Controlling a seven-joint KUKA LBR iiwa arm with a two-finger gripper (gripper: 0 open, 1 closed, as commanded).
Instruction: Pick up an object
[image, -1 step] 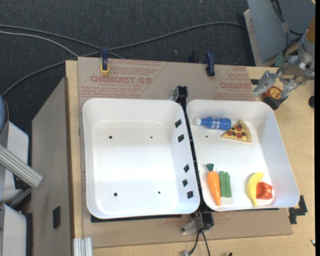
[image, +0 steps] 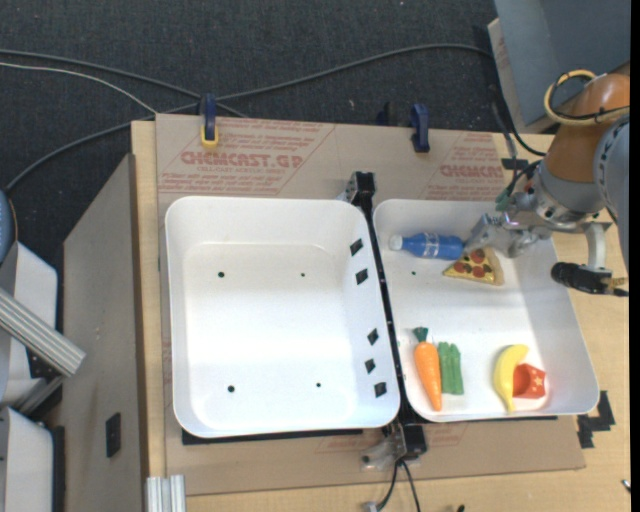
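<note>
End effector (image: 497, 232) above pizza slice (image: 476, 268), beside blue bottle (image: 428, 244).

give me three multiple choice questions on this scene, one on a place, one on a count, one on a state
1. Where is the carrot?
A. left bin
B. right bin, near its front edge
C. on the cardboard

2. How many clamps hold the cardboard's far edge?
A. two
B. four
C. none

3. How does the blue bottle rest?
A. upright
B. on its side
C. on the pizza slice

Answers:
1. B, it lies in the right bin beside a green vegetable.
2. A, a yellow clamp and a blue clamp.
3. B, it lies flat with its cap toward the left bin.
</note>
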